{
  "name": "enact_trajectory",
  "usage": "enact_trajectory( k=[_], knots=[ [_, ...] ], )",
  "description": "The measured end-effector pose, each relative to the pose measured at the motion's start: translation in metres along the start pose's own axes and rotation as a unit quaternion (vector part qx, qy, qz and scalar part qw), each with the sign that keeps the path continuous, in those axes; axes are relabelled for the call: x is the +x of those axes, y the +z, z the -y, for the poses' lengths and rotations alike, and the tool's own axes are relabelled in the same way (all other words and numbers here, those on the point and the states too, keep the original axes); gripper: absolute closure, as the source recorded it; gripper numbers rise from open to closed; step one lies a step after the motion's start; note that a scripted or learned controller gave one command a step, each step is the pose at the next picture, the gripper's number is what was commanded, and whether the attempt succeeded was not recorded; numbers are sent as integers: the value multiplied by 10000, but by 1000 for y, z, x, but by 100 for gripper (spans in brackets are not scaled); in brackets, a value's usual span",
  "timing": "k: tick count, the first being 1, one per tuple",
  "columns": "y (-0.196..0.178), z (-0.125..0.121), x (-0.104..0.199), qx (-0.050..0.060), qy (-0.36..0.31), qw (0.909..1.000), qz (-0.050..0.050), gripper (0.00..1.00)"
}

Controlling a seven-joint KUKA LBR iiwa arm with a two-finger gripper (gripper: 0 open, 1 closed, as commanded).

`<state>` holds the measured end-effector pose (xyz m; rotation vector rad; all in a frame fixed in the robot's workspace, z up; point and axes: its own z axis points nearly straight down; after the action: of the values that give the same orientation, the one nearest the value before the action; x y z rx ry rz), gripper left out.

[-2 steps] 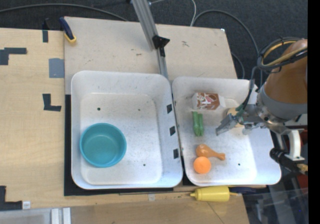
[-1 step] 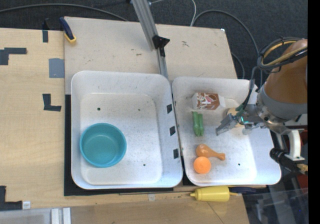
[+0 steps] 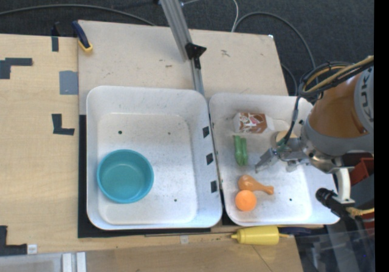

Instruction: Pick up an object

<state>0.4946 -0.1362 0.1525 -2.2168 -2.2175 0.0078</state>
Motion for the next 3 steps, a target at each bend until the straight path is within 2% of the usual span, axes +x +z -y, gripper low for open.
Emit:
enact_trajectory(
  k=[1, 2, 3],
  knots=[
    [62, -1, -5, -11, 0, 10000, 3, 0],
    [63, -1, -4, -36, -3, 10000, 5, 0],
    [53, -1, -4, -34, -6, 10000, -1, 100]
  ],
)
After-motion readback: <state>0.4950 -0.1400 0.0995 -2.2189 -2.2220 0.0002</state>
